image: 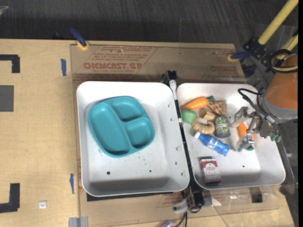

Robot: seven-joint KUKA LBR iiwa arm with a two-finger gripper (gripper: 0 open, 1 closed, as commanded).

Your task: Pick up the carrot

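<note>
Orange carrot lies up-left of the gripper, jaw state unclear to you; approach along its length.

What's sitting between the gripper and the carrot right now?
In the camera view, a small green can and a tan pretzel-like piece lie between the gripper and the carrot, in the right bin.

The arm carries a broad orange band above a grey wrist section. A black cable loops out beside the wrist. The claw consists of bare metal links with small orange parts between them.
</note>
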